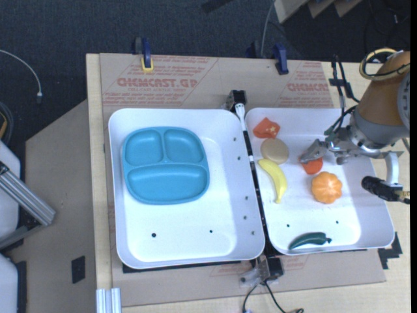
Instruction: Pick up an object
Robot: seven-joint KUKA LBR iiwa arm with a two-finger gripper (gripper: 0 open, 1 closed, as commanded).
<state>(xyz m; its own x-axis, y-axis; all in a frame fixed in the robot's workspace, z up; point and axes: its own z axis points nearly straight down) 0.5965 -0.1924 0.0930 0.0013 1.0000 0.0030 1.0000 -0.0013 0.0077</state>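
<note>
The right bin (355, 222) holds several items: a red piece (266, 128), a beige round item (275, 150), a yellow banana (275, 180), a small red round item (313, 167), an orange (326, 188) and a dark green vegetable (310, 240). My gripper (316, 151) reaches in from the right and hangs low, right above the small red item, partly covering its top. It is left of and above the orange. Nothing is visibly lifted.
The left bin (225, 201) holds a blue divided plate (166, 165) in its left half. A black divider strip (249, 168) runs between the bins. The arm's grey body with the orange band (384, 109) stands over the right bin's far right edge.
</note>
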